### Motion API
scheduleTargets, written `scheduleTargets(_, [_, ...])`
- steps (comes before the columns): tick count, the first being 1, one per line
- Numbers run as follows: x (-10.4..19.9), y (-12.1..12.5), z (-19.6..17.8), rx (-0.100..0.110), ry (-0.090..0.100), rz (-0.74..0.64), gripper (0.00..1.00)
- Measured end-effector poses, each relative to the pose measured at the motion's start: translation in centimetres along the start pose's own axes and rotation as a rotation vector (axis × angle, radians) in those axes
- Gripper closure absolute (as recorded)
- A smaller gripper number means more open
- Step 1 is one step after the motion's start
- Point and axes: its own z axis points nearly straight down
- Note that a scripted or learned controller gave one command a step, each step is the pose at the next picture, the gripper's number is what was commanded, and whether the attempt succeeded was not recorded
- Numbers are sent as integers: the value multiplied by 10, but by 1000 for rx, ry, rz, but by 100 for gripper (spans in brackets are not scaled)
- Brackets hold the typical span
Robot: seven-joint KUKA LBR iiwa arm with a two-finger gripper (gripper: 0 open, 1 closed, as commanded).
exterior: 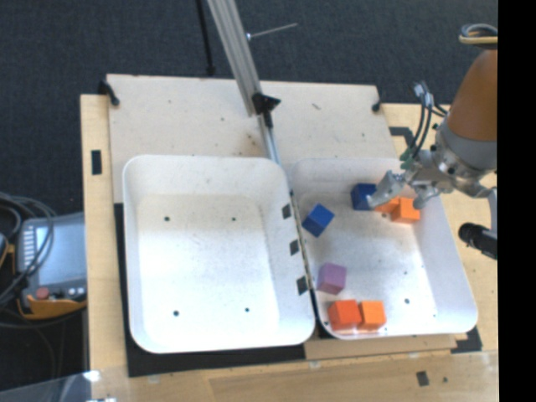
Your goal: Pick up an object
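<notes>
Camera view: your gripper (394, 193) sits low over the upper part of the right bin (444, 266). Dark blue block (363, 196) is just left of it, an orange block (405, 210) just beside and below it. Can't tell whether the gripper is apart or closed, or touching either block. Another blue block (318, 219), a purple block (332, 277) and two orange blocks (356, 314) lie well apart from it.

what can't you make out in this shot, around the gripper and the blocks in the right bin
- Gripper fingers: too small and blurred in the camera view to read their state.
- Orange block beneath it: partly covered by the gripper, so contact cannot be judged.
- Dark blue block: its right side sits behind the gripper.
- Arm: cut off by the right side of the view.
</notes>
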Motion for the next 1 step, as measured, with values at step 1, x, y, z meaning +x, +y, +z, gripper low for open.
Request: scheduleTargets(1, [6,7,50,1,1,1,0])
